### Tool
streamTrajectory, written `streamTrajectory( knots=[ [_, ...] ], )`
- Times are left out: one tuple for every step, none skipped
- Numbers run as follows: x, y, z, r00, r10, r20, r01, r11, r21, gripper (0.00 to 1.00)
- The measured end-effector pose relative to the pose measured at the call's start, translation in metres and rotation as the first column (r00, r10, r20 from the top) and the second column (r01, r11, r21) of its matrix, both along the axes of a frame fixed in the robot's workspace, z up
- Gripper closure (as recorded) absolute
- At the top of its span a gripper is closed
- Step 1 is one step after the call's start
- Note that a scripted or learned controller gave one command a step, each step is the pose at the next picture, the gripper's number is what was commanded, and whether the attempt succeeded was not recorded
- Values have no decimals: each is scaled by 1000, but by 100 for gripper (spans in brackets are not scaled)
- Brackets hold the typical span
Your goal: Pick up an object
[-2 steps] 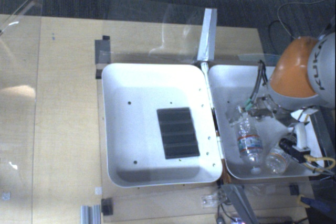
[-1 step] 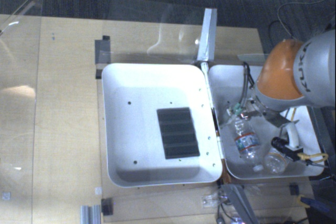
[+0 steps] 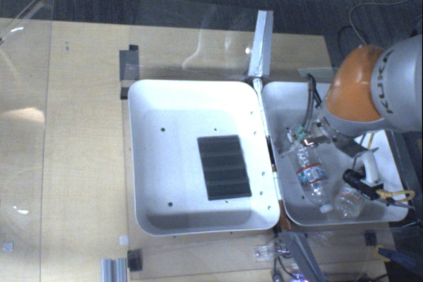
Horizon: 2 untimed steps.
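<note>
Pale wooden desk (image 3: 73, 162) carries two shallow white bins. A dark ribbed rectangular pad (image 3: 225, 167) lies in the left bin (image 3: 152, 142). In the right bin (image 3: 284, 109), a clear plastic bottle (image 3: 310, 174) lies just below the tool (image 3: 303, 135); its grip state cannot be told.

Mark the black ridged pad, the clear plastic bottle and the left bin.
black ridged pad (image 3: 225, 167), camera view, centre of its ribbed top.
clear plastic bottle (image 3: 311, 174), camera view, on its label.
left bin (image 3: 158, 142), camera view, bare floor.
</note>
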State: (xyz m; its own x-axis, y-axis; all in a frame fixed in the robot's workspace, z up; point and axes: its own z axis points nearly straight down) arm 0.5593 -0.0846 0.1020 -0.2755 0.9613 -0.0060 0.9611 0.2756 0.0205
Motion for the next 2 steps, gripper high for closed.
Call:
streamTrajectory(
  knots=[
    [-31, -11, -8, 1000, 21, 17, -20, 1000, -5, 100],
    [27, 22, 84, 1000, 3, -14, -3, 1000, 1, 100]
  ],
)
